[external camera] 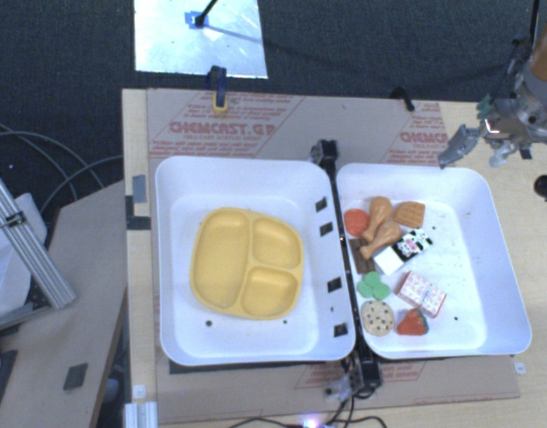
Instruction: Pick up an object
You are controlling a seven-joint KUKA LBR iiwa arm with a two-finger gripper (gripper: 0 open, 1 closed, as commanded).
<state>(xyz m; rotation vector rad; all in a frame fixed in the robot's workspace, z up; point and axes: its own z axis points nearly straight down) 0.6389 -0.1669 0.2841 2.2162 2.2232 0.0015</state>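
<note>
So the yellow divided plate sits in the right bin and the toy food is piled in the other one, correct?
Not quite. The camera view shows the yellow divided plate in the left bin, not the right. The toy food is in the other one, the right bin.

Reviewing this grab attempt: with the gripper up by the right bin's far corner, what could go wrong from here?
The toys are packed touching along the right bin's left side, so closing on the drumstick may catch the toast or tomato slice too. The flat cookie lies near the bin wall, leaving the gripper little room.
</note>
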